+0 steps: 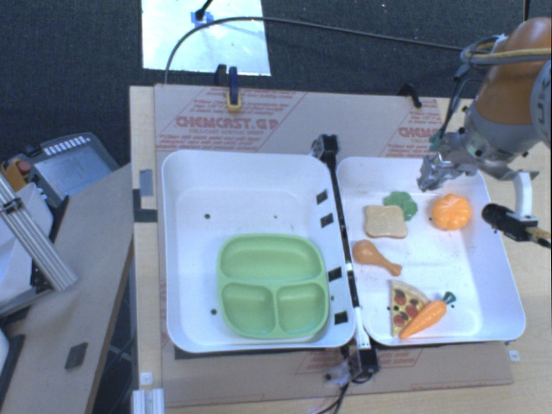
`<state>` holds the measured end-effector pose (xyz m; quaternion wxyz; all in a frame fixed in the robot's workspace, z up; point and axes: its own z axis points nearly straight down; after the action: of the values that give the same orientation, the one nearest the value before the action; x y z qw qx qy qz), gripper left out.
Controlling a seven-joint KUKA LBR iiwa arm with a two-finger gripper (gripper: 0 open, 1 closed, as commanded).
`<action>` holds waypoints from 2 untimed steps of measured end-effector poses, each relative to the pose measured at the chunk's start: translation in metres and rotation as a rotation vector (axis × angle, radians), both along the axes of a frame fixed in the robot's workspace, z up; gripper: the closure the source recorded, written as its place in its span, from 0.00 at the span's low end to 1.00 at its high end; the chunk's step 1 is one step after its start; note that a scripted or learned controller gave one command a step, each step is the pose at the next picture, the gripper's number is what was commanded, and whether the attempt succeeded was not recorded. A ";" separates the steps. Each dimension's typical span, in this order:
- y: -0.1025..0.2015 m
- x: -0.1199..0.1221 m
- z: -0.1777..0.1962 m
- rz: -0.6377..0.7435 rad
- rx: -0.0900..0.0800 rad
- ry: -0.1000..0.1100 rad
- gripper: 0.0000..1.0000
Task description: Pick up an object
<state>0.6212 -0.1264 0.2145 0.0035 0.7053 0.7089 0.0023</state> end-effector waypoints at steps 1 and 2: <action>0.000 0.002 0.055 0.000 0.000 0.000 1.00; 0.051 -0.007 0.057 0.004 0.003 0.006 1.00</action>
<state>0.6147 -0.0749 0.2719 0.0004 0.7040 0.7102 0.0013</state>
